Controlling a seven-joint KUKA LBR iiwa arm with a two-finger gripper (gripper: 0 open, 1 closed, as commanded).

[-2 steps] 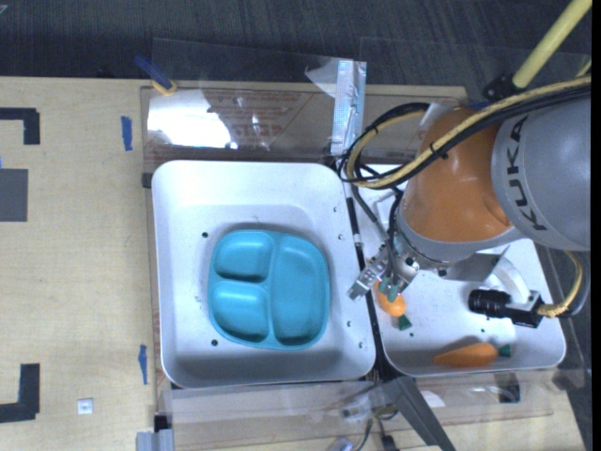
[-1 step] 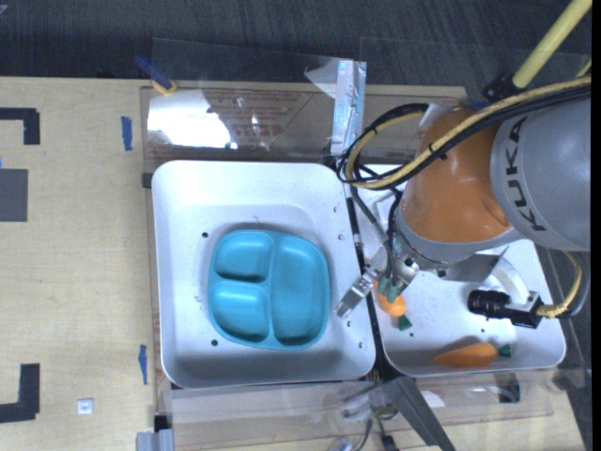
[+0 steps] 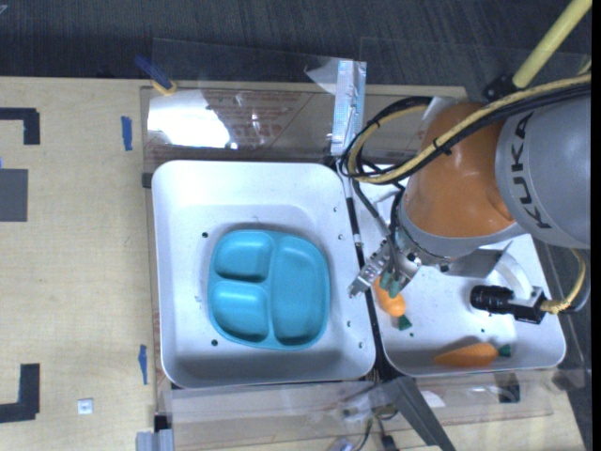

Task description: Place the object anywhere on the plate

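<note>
Seeing my gripper (image 3: 383, 276) at the right bin's (image 3: 526, 350) left edge, fingers clamped on a small carrot (image 3: 392, 303). Blue plate (image 3: 270, 287) sits mid left bin (image 3: 188, 214). Second carrot (image 3: 467, 353) lies near the right bin's front edge.

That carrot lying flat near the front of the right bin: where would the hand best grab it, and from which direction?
Probably across the middle of the carrot, coming straight down from above. It lies flat and lengthwise along the bin's front wall, green top at the right end, so its long orange sides are free for fingers to close on.
</note>
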